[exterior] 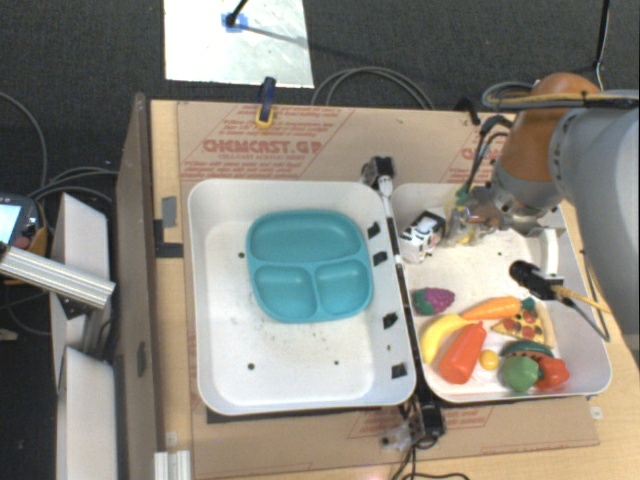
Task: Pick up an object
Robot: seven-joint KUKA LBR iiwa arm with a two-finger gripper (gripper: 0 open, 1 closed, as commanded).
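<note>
My gripper [463, 224] hangs low over the far left part of the right bin [590, 368]. Just to its left sits a small black-and-white toy [423, 234], apart from the gripper. Toy food lies in the near half of that bin: purple grapes [433, 298], a yellow banana [437, 334], a red pepper [461, 354], an orange carrot [492, 308], a pizza slice [524, 323], a green vegetable [518, 372] and a red tomato [553, 371]. Nothing shows between the gripper and any of these.
The left bin [220, 368] holds a teal divided plate [308, 265]. A black-clipped divider [392, 268] joins the two bins. The grey arm with its orange band [560, 86] crosses the right bin's far right corner. Cables run behind the bench.
</note>
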